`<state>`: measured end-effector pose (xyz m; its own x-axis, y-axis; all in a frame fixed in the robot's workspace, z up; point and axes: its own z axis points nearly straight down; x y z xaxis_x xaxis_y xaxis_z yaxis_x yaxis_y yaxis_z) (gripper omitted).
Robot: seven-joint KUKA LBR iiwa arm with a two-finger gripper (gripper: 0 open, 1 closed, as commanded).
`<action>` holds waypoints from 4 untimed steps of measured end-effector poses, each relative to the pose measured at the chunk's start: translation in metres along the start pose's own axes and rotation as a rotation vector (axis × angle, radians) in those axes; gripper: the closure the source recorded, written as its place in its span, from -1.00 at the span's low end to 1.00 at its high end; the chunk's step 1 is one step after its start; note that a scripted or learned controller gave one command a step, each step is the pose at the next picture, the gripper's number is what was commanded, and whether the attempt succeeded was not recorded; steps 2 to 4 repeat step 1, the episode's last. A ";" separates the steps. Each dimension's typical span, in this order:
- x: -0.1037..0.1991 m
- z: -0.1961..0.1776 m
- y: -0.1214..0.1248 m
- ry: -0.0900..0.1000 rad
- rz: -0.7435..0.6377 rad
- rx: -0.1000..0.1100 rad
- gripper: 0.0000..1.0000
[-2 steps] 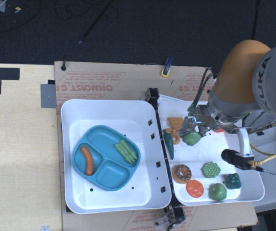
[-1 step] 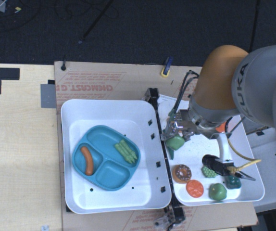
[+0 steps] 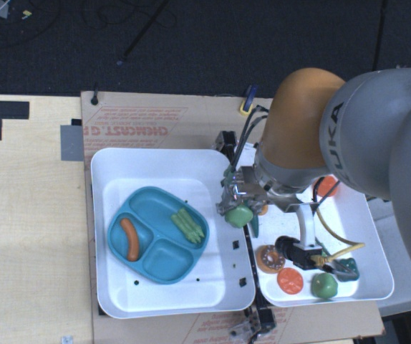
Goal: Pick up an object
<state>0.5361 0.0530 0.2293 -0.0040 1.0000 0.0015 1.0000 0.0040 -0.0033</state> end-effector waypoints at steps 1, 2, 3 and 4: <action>0.049 0.012 -0.008 -0.001 0.001 0.002 1.00; 0.049 0.012 -0.008 -0.001 0.001 0.002 1.00; 0.049 0.012 -0.008 -0.001 0.001 0.002 1.00; 0.049 0.012 -0.008 -0.001 0.001 0.002 1.00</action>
